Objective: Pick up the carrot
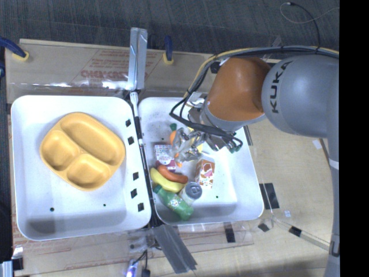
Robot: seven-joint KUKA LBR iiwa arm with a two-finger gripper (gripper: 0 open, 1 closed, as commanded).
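Looming at right of frame, the grey arm point(300, 97) hangs its end effector point(187, 143), whose grip I can't make out, over a crowded right bin point(245, 178), so it may snag the neighbouring packets instead of the carrot point(173, 137).

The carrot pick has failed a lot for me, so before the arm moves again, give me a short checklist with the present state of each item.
1. Carrot located: ok. A small orange piece lies in the right bin, near its upper left.
2. Tool over the right bin: ok. The tool hangs above the clutter, just right of the carrot.
3. Tool open or shut: cannot tell; the wrist hides it.
4. Carrot between the tool's tips: cannot tell.
5. Room around the carrot: not ok. A snack packet and the tool crowd it.
6. Neighbours that may be grabbed instead: not ok. A sausage and a banana lie close below.
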